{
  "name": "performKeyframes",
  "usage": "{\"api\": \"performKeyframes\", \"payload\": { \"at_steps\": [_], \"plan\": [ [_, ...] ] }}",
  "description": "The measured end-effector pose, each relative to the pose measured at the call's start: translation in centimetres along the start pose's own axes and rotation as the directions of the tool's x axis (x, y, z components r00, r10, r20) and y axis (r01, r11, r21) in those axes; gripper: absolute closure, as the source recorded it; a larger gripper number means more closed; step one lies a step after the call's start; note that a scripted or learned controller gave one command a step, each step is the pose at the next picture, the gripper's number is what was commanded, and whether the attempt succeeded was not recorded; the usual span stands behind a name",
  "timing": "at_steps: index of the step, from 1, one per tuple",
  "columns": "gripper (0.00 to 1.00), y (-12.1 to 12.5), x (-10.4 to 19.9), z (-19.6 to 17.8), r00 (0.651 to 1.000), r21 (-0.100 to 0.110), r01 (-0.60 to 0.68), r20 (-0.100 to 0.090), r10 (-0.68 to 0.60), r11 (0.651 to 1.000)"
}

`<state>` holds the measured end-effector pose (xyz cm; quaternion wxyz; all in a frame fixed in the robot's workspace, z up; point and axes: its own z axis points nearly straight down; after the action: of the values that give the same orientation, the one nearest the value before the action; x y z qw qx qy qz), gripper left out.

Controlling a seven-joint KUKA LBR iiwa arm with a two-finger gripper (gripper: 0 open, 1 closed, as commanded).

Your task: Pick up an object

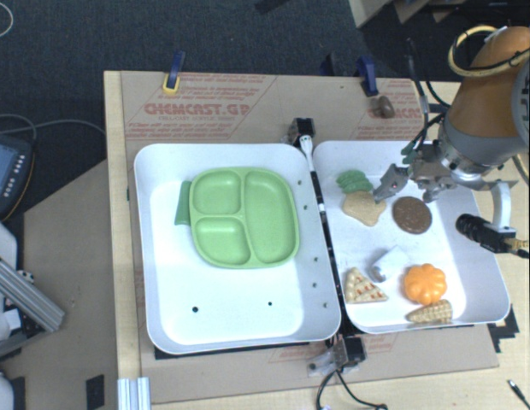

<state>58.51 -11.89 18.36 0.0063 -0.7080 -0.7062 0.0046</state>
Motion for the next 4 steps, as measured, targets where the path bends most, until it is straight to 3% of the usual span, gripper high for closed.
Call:
{"api": "performKeyframes", "payload": {
  "at_steps": [1, 3, 4],
  "plan": [
    [0.0, 0.3, 0.0, -0.7, 1.0, -0.014, 0.003, 0.002, -0.003, 1.0],
    [0.0, 0.0, 0.5, 8.5, 1.0, -0.009, 0.002, 0.0, -0.002, 1.0],
    [0.0, 0.0, 0.6, 10.0, 1.0, -0.01, 0.002, 0.001, -0.002, 1.0]
  ]
}}
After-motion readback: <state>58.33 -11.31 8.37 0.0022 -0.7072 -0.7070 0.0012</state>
